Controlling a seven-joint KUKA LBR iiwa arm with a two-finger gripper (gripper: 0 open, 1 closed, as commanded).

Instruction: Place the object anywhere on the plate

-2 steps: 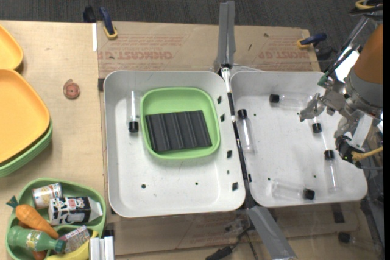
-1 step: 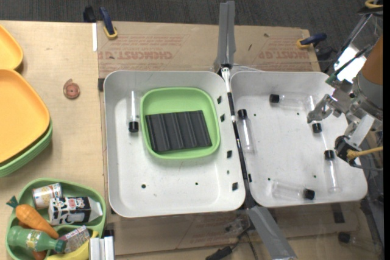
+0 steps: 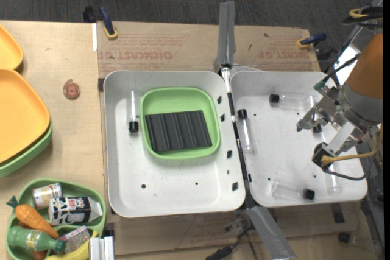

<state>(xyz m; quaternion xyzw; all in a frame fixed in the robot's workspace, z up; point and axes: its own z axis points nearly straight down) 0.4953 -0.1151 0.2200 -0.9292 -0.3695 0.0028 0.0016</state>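
The gripper (image 3: 317, 125) sits at the right edge of the frame, low over the right bin (image 3: 286, 182), apparently positioned to pick from it. Whether it is open or closed cannot be told, as the wrist hardware blocks the view, and nothing is visibly held.

The right bin contains several clear tubes with black caps: one (image 3: 244, 128) lies along its left wall, another (image 3: 277, 98) near the upper centre, another (image 3: 292, 192) near the lower edge. Which of these is the task's object is uncertain; all lie in the right bin, well apart from the plate.

The green plate (image 3: 210, 100) rests in the left bin (image 3: 177, 192), upper centre of the frame, already bearing a dark ribbed slab (image 3: 178, 131). A further tube (image 3: 133, 112) lies just beside the plate's left rim.

At lower left, a green bowl (image 3: 97, 207) holds toy groceries.
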